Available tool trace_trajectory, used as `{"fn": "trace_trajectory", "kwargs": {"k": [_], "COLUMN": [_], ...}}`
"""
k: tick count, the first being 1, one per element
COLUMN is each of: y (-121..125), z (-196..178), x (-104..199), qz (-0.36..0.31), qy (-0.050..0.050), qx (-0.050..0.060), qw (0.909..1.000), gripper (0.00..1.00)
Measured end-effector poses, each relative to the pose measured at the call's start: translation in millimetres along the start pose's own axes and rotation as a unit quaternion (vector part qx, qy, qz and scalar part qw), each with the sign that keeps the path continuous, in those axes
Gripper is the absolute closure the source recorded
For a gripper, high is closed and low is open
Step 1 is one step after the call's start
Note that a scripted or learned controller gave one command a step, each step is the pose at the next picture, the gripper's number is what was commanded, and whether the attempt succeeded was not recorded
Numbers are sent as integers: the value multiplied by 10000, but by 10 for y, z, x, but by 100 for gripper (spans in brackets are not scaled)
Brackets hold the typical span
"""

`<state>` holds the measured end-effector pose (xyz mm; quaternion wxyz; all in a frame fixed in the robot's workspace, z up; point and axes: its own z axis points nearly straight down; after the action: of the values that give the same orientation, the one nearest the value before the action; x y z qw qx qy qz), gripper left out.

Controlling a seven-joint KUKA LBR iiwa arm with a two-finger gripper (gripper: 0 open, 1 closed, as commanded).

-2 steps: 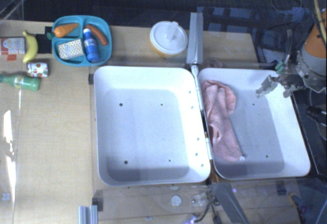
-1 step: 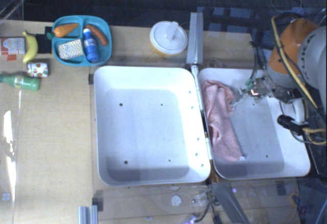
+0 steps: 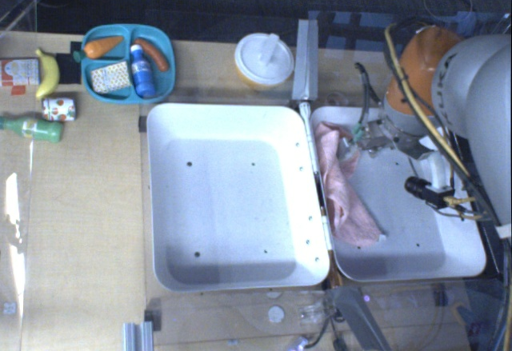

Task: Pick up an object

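A pink cloth [image 3: 342, 185] lies crumpled along the left wall of the right bin [image 3: 416, 261]. My gripper [image 3: 358, 140] is low over the bin's far left corner, just right of the cloth's upper end. The grey arm with its orange band [image 3: 424, 57] reaches in from the right above it. Wrist and cables hide the fingertips.
The left bin [image 3: 232, 189] stands beside the right one. A white lidded cup [image 3: 265, 60] sits behind it. A blue divided tray [image 3: 128, 63] of toy food, a banana [image 3: 46, 73], a can [image 3: 58, 109] and a green bottle [image 3: 32, 129] are at far left.
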<state>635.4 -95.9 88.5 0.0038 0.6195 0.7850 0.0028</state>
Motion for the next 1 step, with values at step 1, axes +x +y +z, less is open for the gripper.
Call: {"fn": "trace_trajectory", "kwargs": {"k": [1], "y": [-72], "z": [-474], "x": [-572], "qz": [1009], "qy": [-4], "qx": [25], "qw": [9949], "gripper": [0]}}
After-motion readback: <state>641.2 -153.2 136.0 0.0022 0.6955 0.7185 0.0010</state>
